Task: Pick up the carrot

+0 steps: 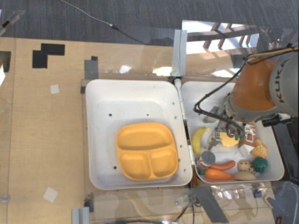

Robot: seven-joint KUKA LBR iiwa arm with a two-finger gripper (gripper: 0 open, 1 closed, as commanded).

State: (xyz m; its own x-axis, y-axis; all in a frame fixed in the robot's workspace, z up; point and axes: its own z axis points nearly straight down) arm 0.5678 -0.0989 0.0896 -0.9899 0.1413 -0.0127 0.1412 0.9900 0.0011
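The carrot (218, 174) is seen lying flat in the right bin (187, 101), close against that bin's near wall and toward its near-left corner. Its long axis runs roughly parallel to the near wall, left to right; which end is the tip cannot be made out with confidence. Just behind it, nearly parallel, a red pepper-like piece (225, 165) is laid, and a grey disc (208, 157) rests beside the carrot's left end.

The arm (254, 90) is reached in from the right, its orange band held over the far-right part of the right bin, with the wrist bent downward toward the bin's middle. The gripper (216, 136) is poised above the floor between a banana (199, 140) and a yellow round piece (228, 140), apart from the carrot. Whether the fingers are spread or closed cannot be told, as the hardware is cluttered by cables.

Little room is left around the carrot: the wall is on its near side, and a potato (244, 165) and a green piece (259, 164) are crowded to its right. The left bin (100, 101) holds a yellow divided plate (146, 150), with bare floor toward its far edge.
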